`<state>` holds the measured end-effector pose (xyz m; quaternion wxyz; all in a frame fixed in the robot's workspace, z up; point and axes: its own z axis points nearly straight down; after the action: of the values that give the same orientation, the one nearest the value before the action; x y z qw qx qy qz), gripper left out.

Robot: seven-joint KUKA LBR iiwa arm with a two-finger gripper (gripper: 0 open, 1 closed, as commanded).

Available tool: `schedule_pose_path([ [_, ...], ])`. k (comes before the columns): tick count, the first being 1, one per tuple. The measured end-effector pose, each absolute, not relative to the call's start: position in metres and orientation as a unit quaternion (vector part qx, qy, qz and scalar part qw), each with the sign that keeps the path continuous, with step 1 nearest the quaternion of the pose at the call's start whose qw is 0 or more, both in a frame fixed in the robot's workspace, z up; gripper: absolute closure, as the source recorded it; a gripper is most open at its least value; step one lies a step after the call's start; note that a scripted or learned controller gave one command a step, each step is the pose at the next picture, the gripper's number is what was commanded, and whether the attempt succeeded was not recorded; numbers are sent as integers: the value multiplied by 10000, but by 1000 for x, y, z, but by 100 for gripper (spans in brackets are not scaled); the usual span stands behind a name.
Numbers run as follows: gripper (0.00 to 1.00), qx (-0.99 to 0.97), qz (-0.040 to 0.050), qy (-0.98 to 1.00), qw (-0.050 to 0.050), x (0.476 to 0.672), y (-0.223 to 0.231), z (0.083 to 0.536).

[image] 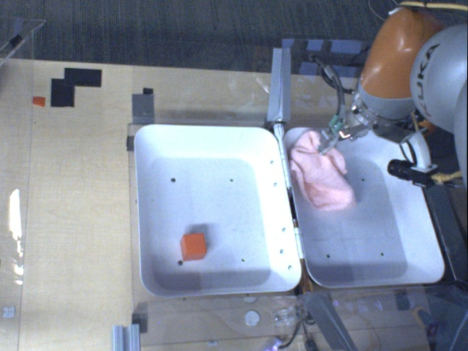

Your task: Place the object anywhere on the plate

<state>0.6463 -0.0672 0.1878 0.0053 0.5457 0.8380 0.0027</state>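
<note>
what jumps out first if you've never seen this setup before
The big grey arm with its orange band crowds the upper right, its gripper down at the top edge of a crumpled pink cloth lying in the upper left of the right white bin. Next comes the small orange block, alone near the lower left of the left white bin.

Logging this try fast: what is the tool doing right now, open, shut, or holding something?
Tool: at the upper edge of the pink cloth in the right bin; open or shut cannot be told, and no hold on the cloth is visible.
</note>
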Motion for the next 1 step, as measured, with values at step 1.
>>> schedule_pose_path([
  [1,100,5425,32,8400,60,649,-66,228],
])
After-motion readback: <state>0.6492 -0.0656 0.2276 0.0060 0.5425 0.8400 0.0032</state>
